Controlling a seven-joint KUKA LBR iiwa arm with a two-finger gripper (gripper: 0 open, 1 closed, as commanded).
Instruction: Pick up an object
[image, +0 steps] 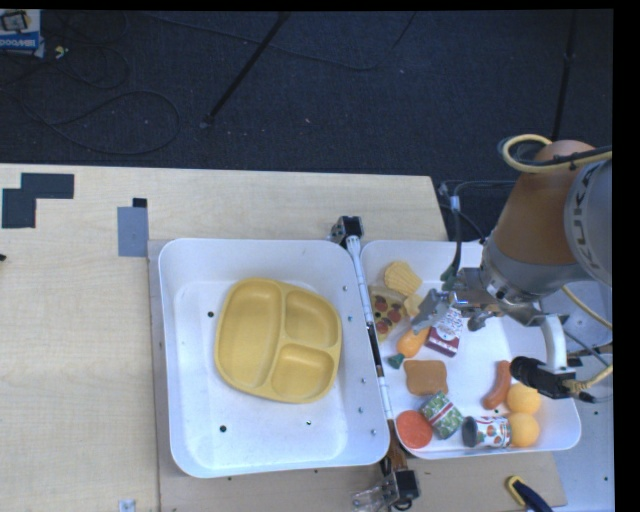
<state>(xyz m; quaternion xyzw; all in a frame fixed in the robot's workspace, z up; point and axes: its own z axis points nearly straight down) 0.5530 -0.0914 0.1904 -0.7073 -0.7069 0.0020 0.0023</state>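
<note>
The arm (545, 215) reaches in from the right, wrist low over the right bin (570, 432), and the gripper (443, 308) hangs just above the pile of toy food. How far it is open I cannot tell from this angle, and nothing shows between its tips, so no catch to call.

Right beneath it lie a small red-and-white packet (443, 340) and an orange carrot-like piece (411, 344), the likeliest targets, I'd judge. Close by sit a brown toast slice (426, 376), a yellow ridged piece (402, 277) and a pizza-like piece (384, 312). Nearer the front edge: a red disc (414, 429), a green packet (441, 414), a small can (487, 432), two oranges (522, 399) and a sausage (498, 384).

The left bin (185, 400) carries a yellow divided plate (278, 340), well apart from the action. Everything is packed tight, so a clean single grab looks tricky.
</note>
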